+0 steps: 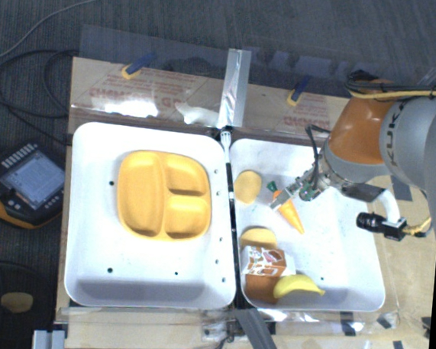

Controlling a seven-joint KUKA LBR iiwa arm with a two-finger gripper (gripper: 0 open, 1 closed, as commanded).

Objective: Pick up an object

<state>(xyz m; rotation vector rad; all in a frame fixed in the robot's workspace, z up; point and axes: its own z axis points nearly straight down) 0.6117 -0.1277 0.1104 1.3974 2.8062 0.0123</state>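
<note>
In the right bin (348, 259) lie a small orange carrot (292, 216) with a green end, a round yellow fruit (247, 186), a yellow bun-like piece (259, 236), a brown-and-white carton (263, 262) and a yellow banana (298, 287). My gripper (303, 190) is low in the bin's back middle, just above the carrot's upper end and right of the round yellow fruit. The wrist hides whether it touches the carrot. Nothing visibly hangs from it.
A yellow divided tray (164, 194) lies in the left bin (87, 257). The grey and orange arm (367, 138) comes in over the right bin's back right corner. A handheld controller (19, 181) and cables sit on the floor to the left.
</note>
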